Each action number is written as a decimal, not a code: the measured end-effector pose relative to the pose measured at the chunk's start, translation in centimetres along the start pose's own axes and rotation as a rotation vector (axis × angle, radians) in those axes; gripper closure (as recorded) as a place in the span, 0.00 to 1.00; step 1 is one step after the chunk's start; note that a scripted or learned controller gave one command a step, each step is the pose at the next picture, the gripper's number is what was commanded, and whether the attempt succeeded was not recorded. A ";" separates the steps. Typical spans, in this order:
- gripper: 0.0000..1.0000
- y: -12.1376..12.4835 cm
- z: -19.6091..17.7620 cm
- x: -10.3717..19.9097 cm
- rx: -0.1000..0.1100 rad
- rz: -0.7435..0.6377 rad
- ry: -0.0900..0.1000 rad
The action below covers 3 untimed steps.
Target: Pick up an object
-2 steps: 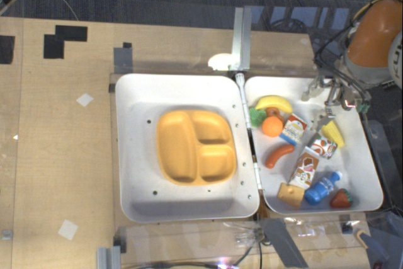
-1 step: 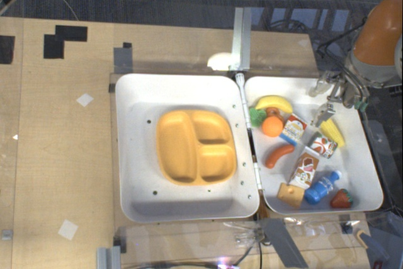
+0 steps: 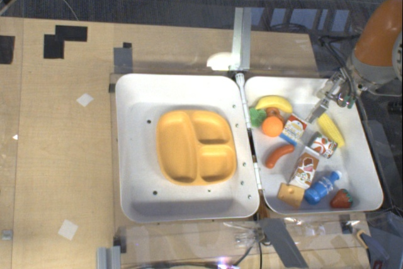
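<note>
Wooden bench [image 3: 56, 154] carries two white bins side by side, and the right bin [image 3: 371, 167] is crowded with toy food, any piece of which could serve as the object. Nearest the gripper [image 3: 317, 111] lies a yellow corn cob [image 3: 330, 128] at about five o'clock from it, with a small carton [image 3: 293, 130] at about eight o'clock; nothing is seen between the fingers, and their spread cannot be told. A miss is judged likely because the pieces are packed close: the banana [image 3: 274, 103], orange [image 3: 272, 126], sausage [image 3: 279, 155], juice box [image 3: 304, 171] and blue bottle [image 3: 322, 187] could be nudged or caught two at once. At nine o'clock, the left bin [image 3: 132, 135] holds a yellow divided tray [image 3: 194, 146].
</note>
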<state>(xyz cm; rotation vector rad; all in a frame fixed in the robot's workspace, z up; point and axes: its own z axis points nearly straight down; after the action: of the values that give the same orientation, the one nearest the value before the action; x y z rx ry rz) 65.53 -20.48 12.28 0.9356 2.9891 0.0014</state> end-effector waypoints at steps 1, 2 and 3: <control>0.00 -0.6 1.8 0.8 0.000 0.251 -0.001; 0.00 1.0 2.2 -0.7 0.012 0.077 0.001; 0.00 -0.2 0.7 2.6 0.000 0.418 0.000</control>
<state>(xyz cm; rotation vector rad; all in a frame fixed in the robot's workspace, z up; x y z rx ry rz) 63.30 -19.13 11.59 1.5351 2.7306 0.0043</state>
